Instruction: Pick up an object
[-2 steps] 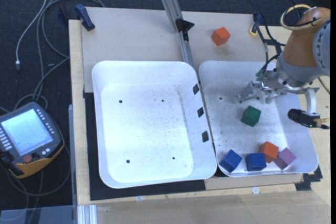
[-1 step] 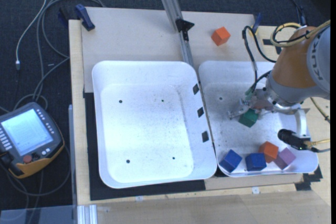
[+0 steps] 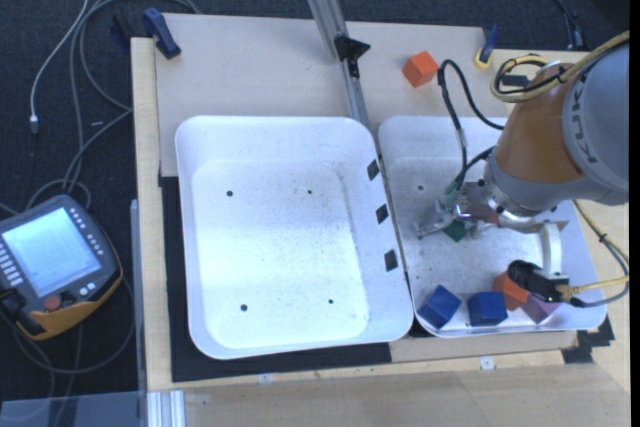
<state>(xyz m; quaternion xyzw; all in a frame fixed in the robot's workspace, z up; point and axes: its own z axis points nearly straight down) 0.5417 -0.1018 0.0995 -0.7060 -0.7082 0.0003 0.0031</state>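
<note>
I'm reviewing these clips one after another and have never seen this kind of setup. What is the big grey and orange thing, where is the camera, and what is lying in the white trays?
The grey and orange shape is a robot arm, reaching in from the right. One fixed camera looks down on the bench at a slant. Two shallow white bins sit side by side: the left bin and the right bin. The arm's gripper hangs low over the right bin, with something small and green at its tip; whether it is gripped I cannot tell. Near that bin's front edge lie two blue blocks, an orange piece and a purplish one. A separate orange cube sits on the bench behind the bins.
</note>
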